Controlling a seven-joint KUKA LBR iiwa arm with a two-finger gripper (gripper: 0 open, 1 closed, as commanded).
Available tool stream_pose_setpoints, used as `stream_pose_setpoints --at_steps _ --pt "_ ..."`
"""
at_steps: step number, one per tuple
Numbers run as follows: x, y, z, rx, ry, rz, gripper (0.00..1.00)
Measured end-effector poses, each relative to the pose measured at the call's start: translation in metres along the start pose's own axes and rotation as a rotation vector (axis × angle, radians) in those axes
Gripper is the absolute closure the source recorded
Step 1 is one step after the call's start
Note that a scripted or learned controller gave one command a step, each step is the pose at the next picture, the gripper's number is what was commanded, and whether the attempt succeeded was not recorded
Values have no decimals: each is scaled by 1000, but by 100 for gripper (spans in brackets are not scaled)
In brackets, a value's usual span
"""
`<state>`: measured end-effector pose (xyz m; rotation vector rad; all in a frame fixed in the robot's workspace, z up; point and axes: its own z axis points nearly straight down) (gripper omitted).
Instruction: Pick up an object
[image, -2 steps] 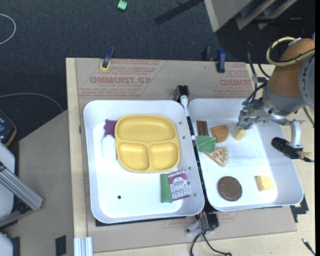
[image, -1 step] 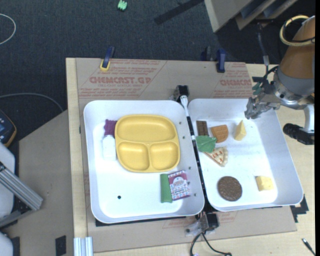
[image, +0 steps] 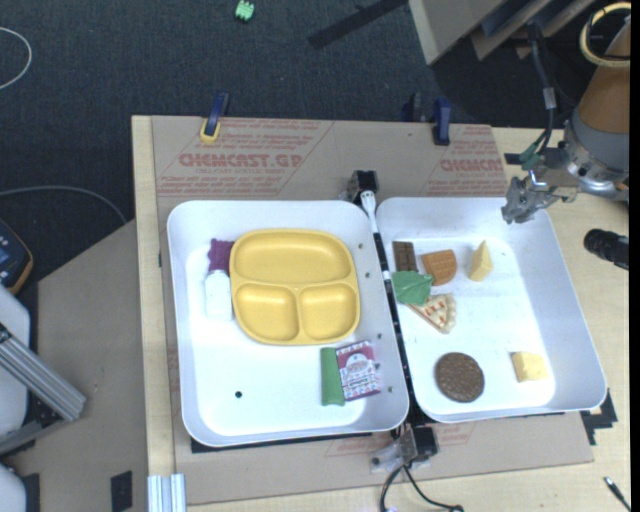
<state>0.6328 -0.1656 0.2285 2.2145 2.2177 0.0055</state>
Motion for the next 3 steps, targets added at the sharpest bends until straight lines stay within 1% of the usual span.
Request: stream_pose_setpoints --at_steps 1,2,3 --pt "53 -10 -9 9 5 -4 100" --pt "94 -19 -5 11 5 -3 100" --pt "98 -16 14 13 4 1 100"
